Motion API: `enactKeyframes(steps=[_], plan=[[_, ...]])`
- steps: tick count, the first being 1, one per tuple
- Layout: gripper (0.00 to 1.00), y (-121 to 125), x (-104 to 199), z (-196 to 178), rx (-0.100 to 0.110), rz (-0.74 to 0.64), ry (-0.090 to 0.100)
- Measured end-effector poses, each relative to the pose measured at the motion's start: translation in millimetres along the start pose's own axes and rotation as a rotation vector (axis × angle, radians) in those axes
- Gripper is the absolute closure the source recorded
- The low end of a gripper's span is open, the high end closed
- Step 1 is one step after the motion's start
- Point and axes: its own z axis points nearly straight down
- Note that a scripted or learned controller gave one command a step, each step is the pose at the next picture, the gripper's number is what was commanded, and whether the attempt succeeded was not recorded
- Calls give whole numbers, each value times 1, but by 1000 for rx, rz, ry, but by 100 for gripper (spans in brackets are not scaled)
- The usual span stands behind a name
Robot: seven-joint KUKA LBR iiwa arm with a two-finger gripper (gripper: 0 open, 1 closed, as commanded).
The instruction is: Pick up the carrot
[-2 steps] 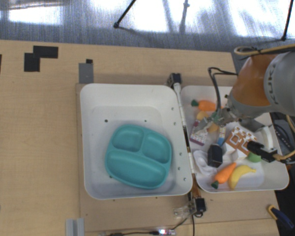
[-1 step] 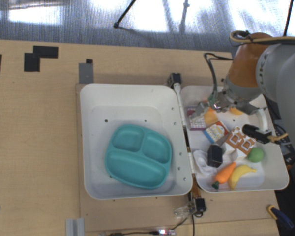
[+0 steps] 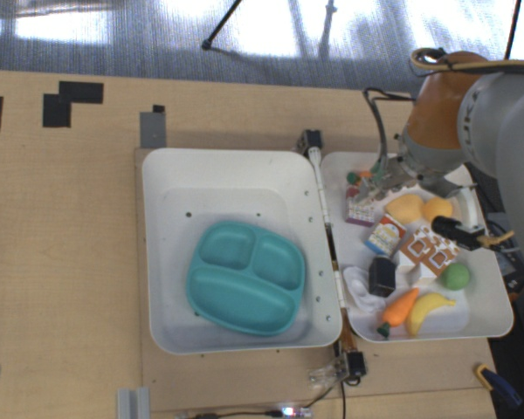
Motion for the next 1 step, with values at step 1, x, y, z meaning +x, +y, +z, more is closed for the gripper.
enactKeyframes(steps=[1], plan=[[100, -39, 6, 10, -11, -14, -13]])
